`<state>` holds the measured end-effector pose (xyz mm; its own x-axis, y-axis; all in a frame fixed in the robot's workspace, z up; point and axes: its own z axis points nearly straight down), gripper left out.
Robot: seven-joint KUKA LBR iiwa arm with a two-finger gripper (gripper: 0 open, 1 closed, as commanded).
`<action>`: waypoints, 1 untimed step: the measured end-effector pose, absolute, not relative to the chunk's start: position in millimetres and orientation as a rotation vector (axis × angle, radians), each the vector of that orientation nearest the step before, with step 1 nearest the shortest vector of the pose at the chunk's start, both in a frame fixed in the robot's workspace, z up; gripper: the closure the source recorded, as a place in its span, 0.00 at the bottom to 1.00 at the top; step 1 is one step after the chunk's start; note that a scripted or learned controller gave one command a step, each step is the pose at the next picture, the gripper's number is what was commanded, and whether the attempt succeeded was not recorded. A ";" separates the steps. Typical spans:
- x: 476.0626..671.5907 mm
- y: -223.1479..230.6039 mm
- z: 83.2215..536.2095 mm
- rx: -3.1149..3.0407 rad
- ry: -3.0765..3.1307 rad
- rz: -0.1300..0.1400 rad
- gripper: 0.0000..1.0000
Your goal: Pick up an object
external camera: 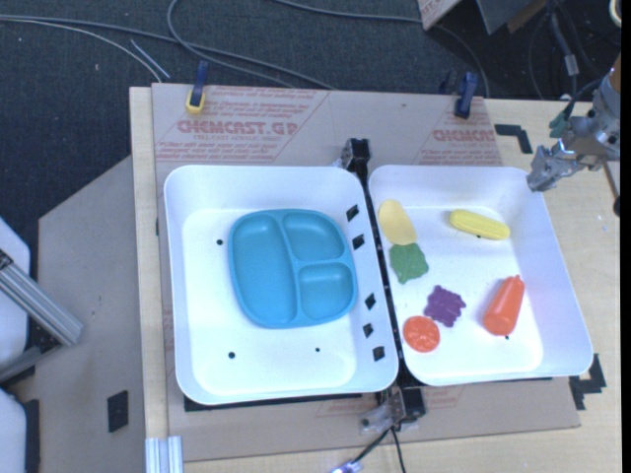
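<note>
We see two white bins side by side, the left bin (187, 264) and the right bin (552, 264), touching along black clips (367, 264). They rest on a cardboard sheet (256, 116), clamped at twelve o'clock by a yellow clamp (197, 97) and a blue clamp (464, 94). Cables (197, 28) loop beyond.

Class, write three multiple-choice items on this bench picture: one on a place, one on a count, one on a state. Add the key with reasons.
1. Where does the blue divided plate lie?
A. left bin
B. right bin
C. on the bench

2. How many toy foods lie in the right bin?
A. three
B. four
C. six

3. Where is the gripper?
A. above the right bin's far right corner
B. pressing on the plate
C. over the left bin

Key: A, it sits in the left bin; C, six pieces counted; A, it hangs by that corner.
</note>
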<state>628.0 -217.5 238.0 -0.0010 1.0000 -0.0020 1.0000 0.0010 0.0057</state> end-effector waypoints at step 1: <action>628.9 -163.2 247.5 2.217 2.227 0.001 1.00</action>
<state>628.9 -163.2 247.5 -0.0048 1.0000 0.0014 1.0000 0.0048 -0.0001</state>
